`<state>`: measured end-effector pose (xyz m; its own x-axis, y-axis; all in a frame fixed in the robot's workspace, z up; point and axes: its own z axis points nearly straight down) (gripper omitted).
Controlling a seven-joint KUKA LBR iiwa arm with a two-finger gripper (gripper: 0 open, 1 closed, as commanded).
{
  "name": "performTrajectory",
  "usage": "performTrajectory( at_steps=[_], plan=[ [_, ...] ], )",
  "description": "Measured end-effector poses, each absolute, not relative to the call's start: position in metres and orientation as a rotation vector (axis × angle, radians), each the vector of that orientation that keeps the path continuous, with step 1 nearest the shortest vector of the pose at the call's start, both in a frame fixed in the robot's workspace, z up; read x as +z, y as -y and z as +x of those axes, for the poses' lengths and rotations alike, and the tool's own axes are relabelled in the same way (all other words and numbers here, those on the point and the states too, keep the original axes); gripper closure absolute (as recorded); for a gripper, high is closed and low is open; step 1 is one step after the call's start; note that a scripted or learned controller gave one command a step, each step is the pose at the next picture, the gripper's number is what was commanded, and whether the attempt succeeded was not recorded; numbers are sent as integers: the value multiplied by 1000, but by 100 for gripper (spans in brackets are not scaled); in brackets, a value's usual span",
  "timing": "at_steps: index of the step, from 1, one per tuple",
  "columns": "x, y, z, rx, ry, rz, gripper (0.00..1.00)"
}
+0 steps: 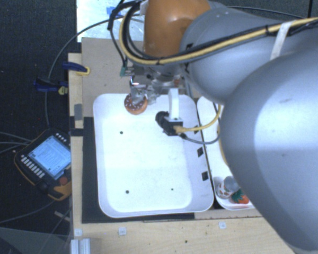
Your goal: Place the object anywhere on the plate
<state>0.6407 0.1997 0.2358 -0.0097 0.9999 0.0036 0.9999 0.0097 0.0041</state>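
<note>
Dark flooring surrounded the pale surface (90, 142) carrying two white bins. Over the left bin (148, 194), toward its twelve o'clock edge, the hand (140, 97) hung with a small round brownish object (135, 104) just beneath it; whether its grip was closed could not be told. Small items (233, 192) lay in the right bin (222, 202) at five o'clock.

Teach pendant (46, 160) lit on dark floor left of bench, blue clamps (49, 84) at bench edge, cables (10, 142) trailing nearby.
</note>
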Motion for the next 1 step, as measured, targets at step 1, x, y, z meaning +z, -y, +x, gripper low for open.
performTrajectory(
  at_steps=[1],
  plan=[
    [235,-196,640,2,-2228,2214,0]
  ],
)
